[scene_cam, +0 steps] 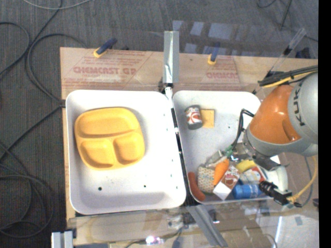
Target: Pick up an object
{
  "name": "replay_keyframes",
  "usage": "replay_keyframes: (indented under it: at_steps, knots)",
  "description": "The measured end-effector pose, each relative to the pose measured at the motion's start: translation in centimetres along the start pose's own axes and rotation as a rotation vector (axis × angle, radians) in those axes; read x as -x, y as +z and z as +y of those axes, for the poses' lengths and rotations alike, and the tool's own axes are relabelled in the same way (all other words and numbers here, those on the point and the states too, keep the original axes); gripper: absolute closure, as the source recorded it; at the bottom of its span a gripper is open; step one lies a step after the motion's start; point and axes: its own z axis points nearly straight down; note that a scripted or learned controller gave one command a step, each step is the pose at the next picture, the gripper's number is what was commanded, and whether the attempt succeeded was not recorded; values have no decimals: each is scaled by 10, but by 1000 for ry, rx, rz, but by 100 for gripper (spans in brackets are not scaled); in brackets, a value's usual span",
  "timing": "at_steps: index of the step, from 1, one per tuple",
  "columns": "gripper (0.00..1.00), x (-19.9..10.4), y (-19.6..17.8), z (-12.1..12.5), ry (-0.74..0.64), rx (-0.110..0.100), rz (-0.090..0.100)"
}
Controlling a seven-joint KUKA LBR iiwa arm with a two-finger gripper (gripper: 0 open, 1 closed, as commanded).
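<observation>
You are looking down at two white bins side by side on the bench. The left bin (88, 200) fills the left-centre of the frame and carries a yellow divided tray (109, 137) lying flat in its upper left part, three compartments facing up.

The right bin (207, 154) sits in the right-centre. Near its upper left corner a small can (193, 117) with a red and white label lies against a flat yellow block (208, 119), the two touching. The rest of the loose things are heaped in the bin's lower right: an orange carrot (221, 170) tilted across the pile, a small patterned pouch (206, 177) just left of it, a red sausage-like piece (195, 187) along the bin's lower left wall, a white and red carton (226, 185), a blue packet (244, 191) at the bottom edge, and a yellow piece (245, 165) above it.

The arm (282, 120) comes in from the right of the frame, its orange band bulking over the bin's right side. The gripper (231, 154) reaches down at the upper edge of that heap, just above the carrot's green top. You cannot tell from this slant how wide the pincer stands, nor whether it touches or holds anything; the wrist and dark cabling cover it.
</observation>
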Motion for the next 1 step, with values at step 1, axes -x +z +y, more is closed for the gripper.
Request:
replay_keyframes:
  at_steps: [1]
  knots:
    - [100, -1, -10, 2, -1, 2, 2]
